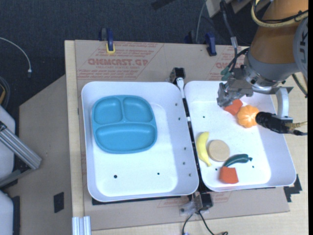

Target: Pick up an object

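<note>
The end effector [229, 98], finger state impossible to tell, sits low touching the red block [234, 106], near the right bin's [274, 177] far edge.

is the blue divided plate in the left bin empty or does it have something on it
Empty. All three compartments of the blue plate show bare blue, and it lies flat in the left bin.

Gripper [228, 98] low in right bin [279, 173], red block [234, 106] touching beneath, orange [247, 116] just beside. Banana [202, 148], round disc [218, 150], green piece [237, 159] crowd nearer half. Left bin [142, 180]: blue tray [124, 124] fills far part, near floor open.
</note>
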Controlling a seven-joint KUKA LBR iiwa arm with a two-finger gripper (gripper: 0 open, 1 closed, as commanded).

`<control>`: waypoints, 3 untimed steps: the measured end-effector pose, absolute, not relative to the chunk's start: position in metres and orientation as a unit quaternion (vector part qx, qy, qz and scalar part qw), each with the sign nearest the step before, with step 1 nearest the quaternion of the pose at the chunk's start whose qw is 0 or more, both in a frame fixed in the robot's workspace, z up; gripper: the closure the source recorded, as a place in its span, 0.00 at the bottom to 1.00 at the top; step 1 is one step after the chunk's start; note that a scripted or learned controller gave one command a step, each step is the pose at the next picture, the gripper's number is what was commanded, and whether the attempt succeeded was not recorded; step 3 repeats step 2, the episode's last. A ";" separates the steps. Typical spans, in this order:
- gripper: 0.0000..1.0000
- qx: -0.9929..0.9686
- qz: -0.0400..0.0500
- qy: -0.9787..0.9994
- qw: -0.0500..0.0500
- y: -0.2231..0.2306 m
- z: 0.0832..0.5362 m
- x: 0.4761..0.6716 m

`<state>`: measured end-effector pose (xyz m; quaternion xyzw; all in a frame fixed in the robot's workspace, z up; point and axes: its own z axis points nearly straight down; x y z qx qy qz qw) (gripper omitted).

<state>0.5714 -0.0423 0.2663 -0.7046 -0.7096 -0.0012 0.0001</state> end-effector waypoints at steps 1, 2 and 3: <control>1.00 -0.705 0.000 -0.709 0.002 0.009 0.248 0.584; 1.00 -0.705 0.001 -0.709 0.002 0.055 0.238 0.582; 1.00 -0.705 0.001 -0.709 0.002 0.055 0.238 0.582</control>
